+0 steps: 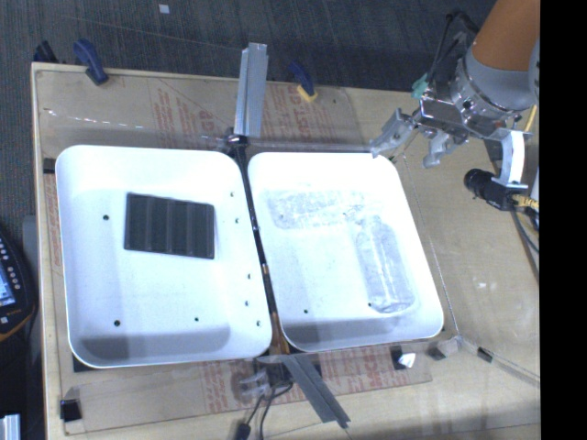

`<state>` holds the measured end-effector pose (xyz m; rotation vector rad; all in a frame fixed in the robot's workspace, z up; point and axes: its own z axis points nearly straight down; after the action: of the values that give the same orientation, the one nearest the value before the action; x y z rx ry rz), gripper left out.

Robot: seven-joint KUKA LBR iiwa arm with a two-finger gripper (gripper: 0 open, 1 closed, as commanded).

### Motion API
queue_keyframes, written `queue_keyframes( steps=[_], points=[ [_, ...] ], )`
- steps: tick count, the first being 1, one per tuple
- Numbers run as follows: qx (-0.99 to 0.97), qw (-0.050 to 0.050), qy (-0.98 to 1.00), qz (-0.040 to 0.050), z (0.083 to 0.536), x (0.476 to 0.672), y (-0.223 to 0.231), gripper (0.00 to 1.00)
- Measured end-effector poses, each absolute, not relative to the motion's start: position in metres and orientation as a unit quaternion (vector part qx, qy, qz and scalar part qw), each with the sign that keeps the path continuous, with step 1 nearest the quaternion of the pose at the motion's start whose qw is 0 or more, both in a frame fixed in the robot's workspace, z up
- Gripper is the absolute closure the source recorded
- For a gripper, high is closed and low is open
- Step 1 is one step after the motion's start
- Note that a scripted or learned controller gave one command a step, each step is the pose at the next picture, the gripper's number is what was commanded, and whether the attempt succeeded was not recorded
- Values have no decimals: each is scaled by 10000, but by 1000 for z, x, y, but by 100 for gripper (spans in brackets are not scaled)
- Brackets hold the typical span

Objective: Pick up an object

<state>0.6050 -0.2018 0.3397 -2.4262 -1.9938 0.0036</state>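
Nothing is picked up yet. The gripper [411, 145] hangs open with nothing in it at the right bin's [424, 273] one o'clock corner. A clear bottle [385, 266] lies in that bin at four o'clock, waiting to be grabbed.

Red print runs in lines across the board [303, 388] under the bins, esp. at top and bottom edges, but too small & faint to read; no other text legible.
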Motion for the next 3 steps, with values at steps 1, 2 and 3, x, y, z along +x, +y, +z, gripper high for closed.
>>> queue_keyframes(
  steps=[1,2,3],
  points=[
    [-8619,30,-5070,26,221,576,-172,0],
    [-7770,19,-6295,11,246,537,-198,0],
    [-7798,0,-6261,3,290,498,-200,0]
  ],
)
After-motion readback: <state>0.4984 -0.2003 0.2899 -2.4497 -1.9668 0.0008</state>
